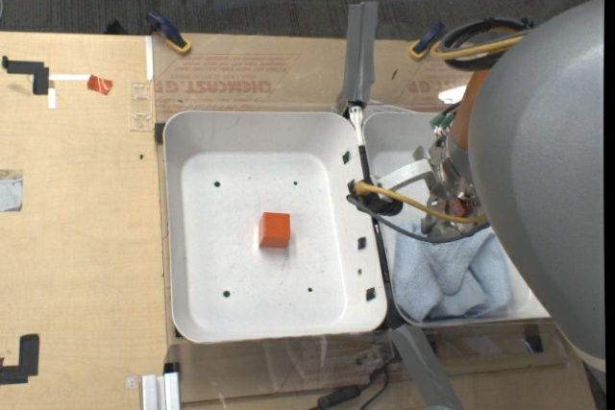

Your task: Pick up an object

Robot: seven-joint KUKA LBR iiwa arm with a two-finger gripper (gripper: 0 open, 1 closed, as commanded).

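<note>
1. The arm [553, 178] comes in from the right and hangs over the right bin [389, 134], its grey bulk covering most of that bin. The jaws [444, 206] sit low at the wrist, among cables and a yellow hose [404, 202], just above a pale blue cloth [452, 274].

2. I cannot tell whether the jaws are open or closed; the arm's own body and the hose hide them, and nothing can be seen held between them.

3. Judging by this, the task is in its reaching step: the jaws are down over the cloth in the right bin, and no object has been lifted.

4. The cloth lies bunched in the near half of the right bin, directly under and slightly nearer than the jaws. Whether they touch it is not clear from this angle.

5. An orange block [275, 229] rests flat near the middle of the left bin [183, 235], well apart from the jaws, to their left across the divide between the two bins. It stands alone with free space on every side.

6. If the cloth is the target, the next move calls for closing on a raised fold and lifting straight up; soft fabric may slip free or drag.

7. If the block is chosen instead, the arm must travel left over the bin walls, centre above it, then descend.
</note>
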